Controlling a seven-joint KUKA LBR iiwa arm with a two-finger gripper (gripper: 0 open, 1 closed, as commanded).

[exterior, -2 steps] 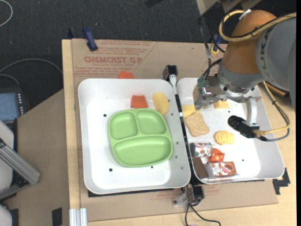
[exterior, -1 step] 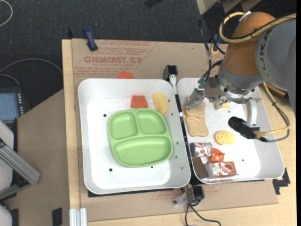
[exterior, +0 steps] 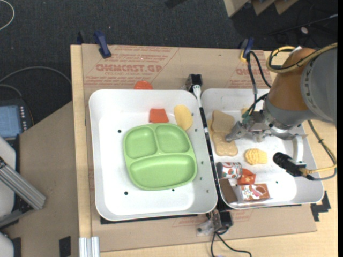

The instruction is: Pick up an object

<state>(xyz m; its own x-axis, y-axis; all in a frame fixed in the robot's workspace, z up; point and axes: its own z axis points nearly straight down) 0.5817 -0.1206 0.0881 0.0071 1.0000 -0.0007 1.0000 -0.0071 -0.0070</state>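
Arm over the right bin, reaching in from the frame's right.
Your gripper [exterior: 235,134] sits low on the tan bread slices [exterior: 222,133] at that bin's left side; you cannot tell its grip state. Yellow corn [exterior: 255,156] lies just below-right.

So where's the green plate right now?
The green plate lies in the left bin, near its middle, just below the orange block and the yellow piece.
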